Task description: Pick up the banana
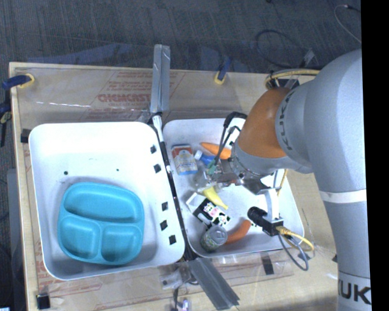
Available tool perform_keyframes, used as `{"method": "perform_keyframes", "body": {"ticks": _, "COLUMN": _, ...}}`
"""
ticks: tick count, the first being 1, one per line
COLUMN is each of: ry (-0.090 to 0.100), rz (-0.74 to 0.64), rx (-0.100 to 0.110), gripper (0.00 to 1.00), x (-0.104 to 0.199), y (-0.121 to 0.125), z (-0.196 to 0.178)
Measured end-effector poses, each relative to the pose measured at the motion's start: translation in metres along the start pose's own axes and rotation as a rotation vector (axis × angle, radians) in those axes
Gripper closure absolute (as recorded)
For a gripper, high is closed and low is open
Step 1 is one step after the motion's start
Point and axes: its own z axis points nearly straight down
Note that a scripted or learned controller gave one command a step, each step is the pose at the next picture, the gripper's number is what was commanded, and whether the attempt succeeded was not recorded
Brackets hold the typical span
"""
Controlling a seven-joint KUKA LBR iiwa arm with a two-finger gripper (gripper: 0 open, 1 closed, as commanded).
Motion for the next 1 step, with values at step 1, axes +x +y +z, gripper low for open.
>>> {"method": "perform_keyframes", "body": {"ticks": 1, "ry": 0.0, "rz": 0.06, "rx": -0.004, "gripper": 1.0, "x": -0.0488, "y": 0.0316, "z": -0.1044}}
